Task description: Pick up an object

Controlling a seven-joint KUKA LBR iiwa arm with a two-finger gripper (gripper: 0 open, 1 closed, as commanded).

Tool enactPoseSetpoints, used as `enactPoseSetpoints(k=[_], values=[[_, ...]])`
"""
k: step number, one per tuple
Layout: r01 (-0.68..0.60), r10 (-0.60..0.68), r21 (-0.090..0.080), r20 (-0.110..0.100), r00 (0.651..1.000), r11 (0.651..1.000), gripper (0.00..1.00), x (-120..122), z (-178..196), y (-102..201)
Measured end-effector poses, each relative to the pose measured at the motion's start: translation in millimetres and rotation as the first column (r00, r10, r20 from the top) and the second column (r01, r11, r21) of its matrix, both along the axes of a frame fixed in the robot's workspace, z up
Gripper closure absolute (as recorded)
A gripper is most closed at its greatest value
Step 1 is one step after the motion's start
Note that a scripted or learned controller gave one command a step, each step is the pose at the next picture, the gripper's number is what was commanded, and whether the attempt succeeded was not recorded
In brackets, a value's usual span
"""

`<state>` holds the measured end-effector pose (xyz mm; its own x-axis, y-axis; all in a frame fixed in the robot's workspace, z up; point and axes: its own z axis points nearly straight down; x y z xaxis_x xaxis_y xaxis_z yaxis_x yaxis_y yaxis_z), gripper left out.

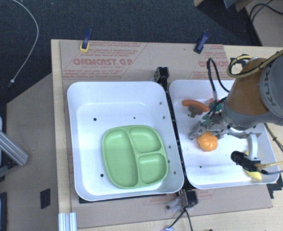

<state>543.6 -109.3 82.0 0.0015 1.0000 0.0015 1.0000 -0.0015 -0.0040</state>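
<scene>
Bins of shallow white plastic sat side by side on the table (pixel 131 61), whose brown top bore red lettering. The left bin (pixel 83 97) held a pale green divided plate (pixel 134 155) with three compartments, lying flat toward the near side. The arm (pixel 249 97), grey with its orange band, reached in from the right over the right bin (pixel 213 170). The gripper (pixel 206 128) hung low near the middle of that bin, just above the orange ball (pixel 208 142) in the view and very close to it. Whether they touched could not be told, nor whether the gripper was open or closed, since its metal parts were a tangle at that angle. Nothing could be seen held. A long orange piece (pixel 195 103) lay toward the far side of the right bin, with a small brownish piece (pixel 195 111) just beside it. A yellow thing (pixel 255 175) rested at the near right corner. Two blue clamps (pixel 201 42) gripped the table's far edge.
</scene>
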Motion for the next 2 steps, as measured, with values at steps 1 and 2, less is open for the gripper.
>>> enactPoseSetpoints(k=[1,2], values=[[0.000,0.000,-0.002,0.006,1.000,1.000,1.00,1,13,0],[0.000,0.000,-0.003,0.009,1.000,1.000,1.00,-4,61,-7]])
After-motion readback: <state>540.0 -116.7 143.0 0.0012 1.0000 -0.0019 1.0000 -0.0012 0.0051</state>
